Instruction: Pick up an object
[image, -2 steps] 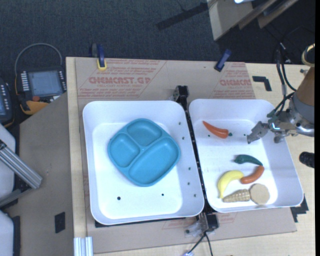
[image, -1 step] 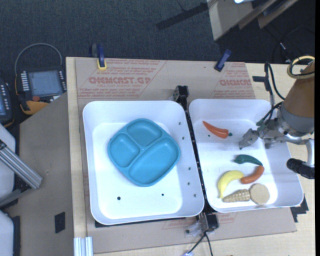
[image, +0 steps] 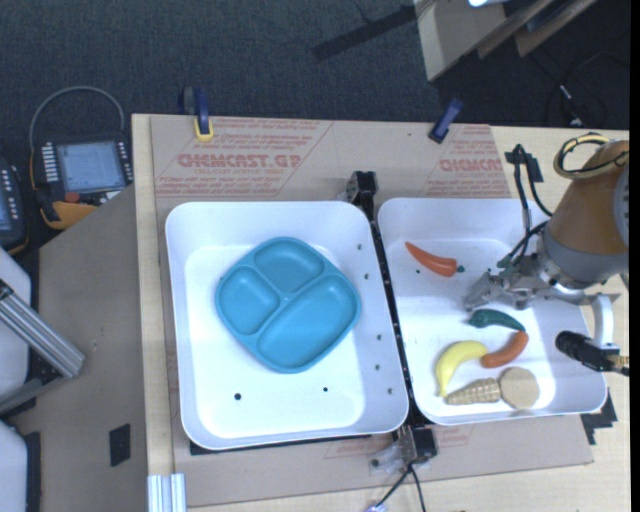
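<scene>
In the right bin (image: 440, 225) lie a red chili pepper (image: 432, 260), a dark green pepper (image: 497, 320), an orange-red pepper (image: 506, 349), a yellow banana (image: 455, 362) and a tan ice-cream cone with a round top (image: 500, 389). My gripper (image: 492, 290) hangs low over the middle of this bin, just above the green pepper and to the right of the red chili. Nothing shows in its grasp. The grey arm with its orange band (image: 590, 215) reaches in from the right edge.
The left bin (image: 200, 400) holds a blue divided plate (image: 288, 302) near its middle. Black clamps (image: 362, 186) sit between the bins at the back and front. Cables (image: 522, 175) run along the right bin's far corner.
</scene>
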